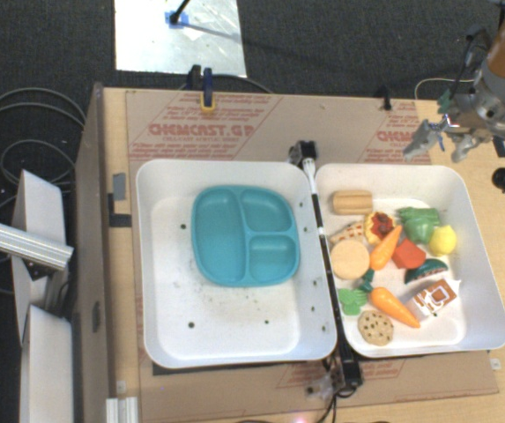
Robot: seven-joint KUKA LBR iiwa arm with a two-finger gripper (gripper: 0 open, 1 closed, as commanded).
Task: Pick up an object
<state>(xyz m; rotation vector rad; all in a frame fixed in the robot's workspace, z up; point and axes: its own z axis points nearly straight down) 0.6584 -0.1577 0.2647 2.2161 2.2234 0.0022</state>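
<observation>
The claw (440,139) hangs over the bare surface (358,122) just beyond the far right corner of the right bin (477,236). Its two fingers are spread apart and nothing sits between them.

The things to pick all lie in that right bin, nearer and to the left of the claw. The closest is a tan block (352,202) at the far left of the bin, its long axis running left to right. Nearer still sit a green pepper (419,223), a lemon (443,240), a carrot (386,248) lying at a slant, a round bun (350,259), a second carrot (395,306) and a cookie (375,327). They crowd together, several touching.

The left bin (164,236) holds a teal tray (244,236).

My judgement: the claw must come toward the near side and left, over the bin wall, then down. The tan block stands apart from the pile and looks the easiest grasp, taken across its short side.
</observation>
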